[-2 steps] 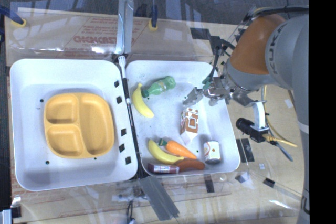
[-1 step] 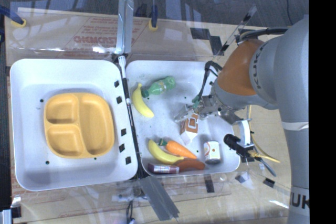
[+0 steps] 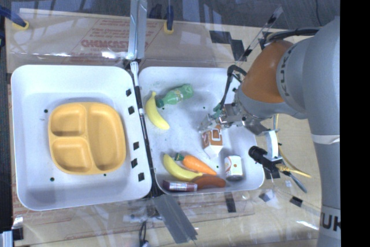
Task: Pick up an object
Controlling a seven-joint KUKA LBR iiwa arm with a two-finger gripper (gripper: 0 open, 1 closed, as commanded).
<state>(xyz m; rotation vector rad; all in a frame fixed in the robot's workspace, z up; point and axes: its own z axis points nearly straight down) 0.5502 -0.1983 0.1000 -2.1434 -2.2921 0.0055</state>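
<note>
Left shallow white bin (image 3: 26, 142) has a yellow plastic divided plate (image 3: 87, 137) sitting in the middle. Right white bin (image 3: 193, 75) is the busy one: a yellow banana (image 3: 156, 113) by the divider, a green bottle-like toy (image 3: 175, 95) just beside it, a small brown-and-white carton (image 3: 212, 140) mid-bin, then a second banana (image 3: 176, 168), an orange carrot (image 3: 198, 165), a small white can (image 3: 233, 166) and a reddish-brown sausage-shaped piece (image 3: 202, 181) along the near wall. The grey arm's gripper (image 3: 217, 120) hangs low over the carton; honestly can't tell whether the jaws are apart or together.

Arm (image 3: 289, 78) over right bin (image 3: 173, 75); yellow tray (image 3: 87, 137) in left bin (image 3: 29, 182).
</note>
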